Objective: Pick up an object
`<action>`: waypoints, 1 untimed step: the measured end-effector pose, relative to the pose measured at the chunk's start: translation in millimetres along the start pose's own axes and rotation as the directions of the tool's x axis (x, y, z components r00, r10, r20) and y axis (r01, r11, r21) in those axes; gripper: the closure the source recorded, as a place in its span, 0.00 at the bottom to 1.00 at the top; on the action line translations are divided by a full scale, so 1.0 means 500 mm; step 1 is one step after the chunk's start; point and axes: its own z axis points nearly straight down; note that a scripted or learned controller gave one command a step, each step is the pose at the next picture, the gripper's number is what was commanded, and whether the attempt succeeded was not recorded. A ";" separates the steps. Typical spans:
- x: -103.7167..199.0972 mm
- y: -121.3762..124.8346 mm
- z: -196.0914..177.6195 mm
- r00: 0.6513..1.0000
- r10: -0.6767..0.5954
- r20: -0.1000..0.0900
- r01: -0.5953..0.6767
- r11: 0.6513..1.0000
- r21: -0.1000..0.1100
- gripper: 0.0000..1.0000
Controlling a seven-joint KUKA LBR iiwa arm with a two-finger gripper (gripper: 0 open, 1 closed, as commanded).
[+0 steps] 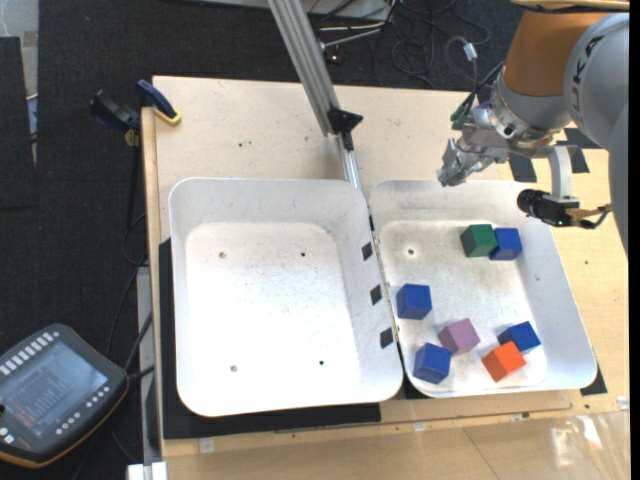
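The right bin (560,298) holds several small cubes. A green cube (479,240) touches a blue cube (506,244) near the far side. Another blue cube (414,300) lies toward the bin's left. Near the front sit a blue cube (432,362), a purple cube (460,335), an orange cube (503,360) and one more blue cube (520,337). My gripper (455,171) hangs above the far rim of the right bin, up and left of the green cube, with nothing seen in it.
The left bin (200,218) lies beside the right one. A slanted metal pole (305,48) crosses above the bench's far side. A blue and yellow clamp (150,103) sits at the far left corner. A pendant (50,393) lies at the lower left.
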 end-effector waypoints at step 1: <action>0.090 -0.049 -0.024 1.000 -0.004 -0.004 0.004 1.000 0.009 1.00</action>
